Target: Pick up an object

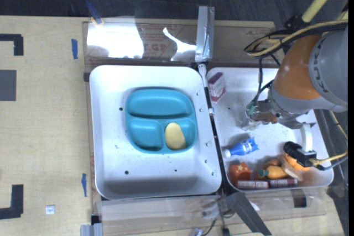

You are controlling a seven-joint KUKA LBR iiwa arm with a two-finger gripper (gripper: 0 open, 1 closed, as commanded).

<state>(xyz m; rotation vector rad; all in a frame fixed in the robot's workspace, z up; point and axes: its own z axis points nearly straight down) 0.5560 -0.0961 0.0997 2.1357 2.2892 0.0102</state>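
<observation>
My gripper (253,116) hangs over the middle of the right bin (238,81), under the grey and orange wrist. Below it and slightly left lies a small blue and white bottle (241,147), apart from the gripper. Along that bin's near wall sit a red tomato-like piece (239,170), an orange carrot-like piece (275,173) and a long dark red bar (270,184). A small maroon and white packet (215,87) leans against the far left wall of the same bin.
The left bin (105,119) holds a blue divided tray (157,110) with a yellow egg-shaped object (175,135) in its near right compartment. A metal divider post (204,33) stands at the back between the bins.
</observation>
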